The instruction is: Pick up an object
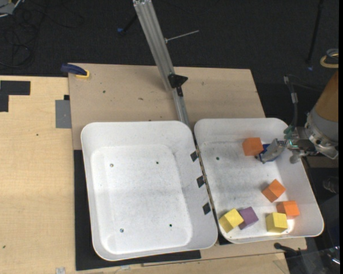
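Small orange cube (252,146), matte and soft-edged, at 12 o'clock in right white bin (240,129), just beside a blue piece (267,151). End effector (272,152) at the cube's 3 o'clock, fingers spread, grasping nothing. More cubes, orange, yellow, purple, toward 6 o'clock.
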Robot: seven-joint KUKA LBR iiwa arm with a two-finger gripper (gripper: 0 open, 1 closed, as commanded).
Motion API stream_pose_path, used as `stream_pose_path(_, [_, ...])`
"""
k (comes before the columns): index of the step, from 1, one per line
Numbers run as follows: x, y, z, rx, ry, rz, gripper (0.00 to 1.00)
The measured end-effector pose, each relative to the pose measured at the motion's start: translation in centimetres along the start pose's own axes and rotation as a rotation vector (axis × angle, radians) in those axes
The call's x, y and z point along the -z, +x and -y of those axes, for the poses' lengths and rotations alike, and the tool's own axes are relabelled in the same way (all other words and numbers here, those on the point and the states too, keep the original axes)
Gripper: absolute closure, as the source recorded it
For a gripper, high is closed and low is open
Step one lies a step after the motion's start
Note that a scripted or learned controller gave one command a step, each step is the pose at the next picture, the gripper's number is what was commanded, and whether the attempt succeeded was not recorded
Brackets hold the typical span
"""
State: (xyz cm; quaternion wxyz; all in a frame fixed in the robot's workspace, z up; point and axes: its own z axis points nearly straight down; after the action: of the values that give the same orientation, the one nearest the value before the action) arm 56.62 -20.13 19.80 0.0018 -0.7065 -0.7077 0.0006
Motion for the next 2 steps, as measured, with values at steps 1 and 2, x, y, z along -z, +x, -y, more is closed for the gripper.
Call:
stream_pose_path(1, [0.0, 0.0, 0.0, 0.0, 0.0, 0.0, 0.0])
stream_pose_path(2, [-6.5, 0.3, 0.3, -0.001, 0.006, -0.001, 0.0])
